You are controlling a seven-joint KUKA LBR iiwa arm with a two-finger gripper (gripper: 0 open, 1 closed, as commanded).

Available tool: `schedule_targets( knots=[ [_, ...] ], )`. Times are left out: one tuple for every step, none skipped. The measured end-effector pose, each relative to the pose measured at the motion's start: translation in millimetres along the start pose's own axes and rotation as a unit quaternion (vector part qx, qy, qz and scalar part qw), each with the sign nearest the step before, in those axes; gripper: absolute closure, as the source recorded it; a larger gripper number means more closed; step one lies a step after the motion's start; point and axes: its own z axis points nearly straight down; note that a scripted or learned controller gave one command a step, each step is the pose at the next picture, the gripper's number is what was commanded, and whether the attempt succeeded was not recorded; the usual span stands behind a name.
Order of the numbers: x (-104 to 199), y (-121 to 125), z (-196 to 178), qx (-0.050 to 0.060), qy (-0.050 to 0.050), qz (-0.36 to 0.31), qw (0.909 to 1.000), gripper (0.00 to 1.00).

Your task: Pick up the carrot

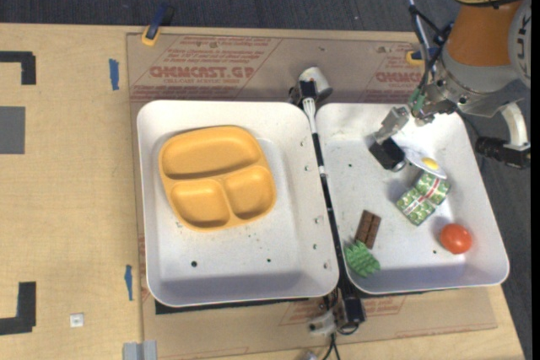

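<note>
No plain carrot shape is showing itself, so the carrot (456, 239) is, by my judgement, the small orange-red rounded thing lying near the front right corner of the right bin (485, 181); its outline is too small to be sure. It is sitting alone on the bin floor, with a green-and-white packet (422, 198) lying just up and left of it and a white and yellow item (428, 164) resting above that. Further left, a brown bar (368, 228) and a green leafy piece (363, 260) are lying near the bins' shared wall. The gripper (388, 143) is hovering over the back half of the same bin, well apart from the orange-red thing and carrying nothing that I can see; whether it is apart or together I cannot tell. The left bin (152, 181) is holding a yellow divided tray (218, 177), and both bins are sitting on the surface (67, 181). The approach step seems to be in hand: the next move is calling for travel toward the front right corner, clear of the packet, then a descent over the orange-red thing.
</note>
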Motion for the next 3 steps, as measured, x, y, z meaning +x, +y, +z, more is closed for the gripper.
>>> schedule_targets(
  knots=[
    [0,1,-12,-0.001,-0.001,-0.094,0.9955,0.00],
    [5,3,10,0.000,0.000,-0.220,0.9756,0.00],
    [105,8,1,0.001,0.001,-0.145,0.9894,0.00]
  ],
)
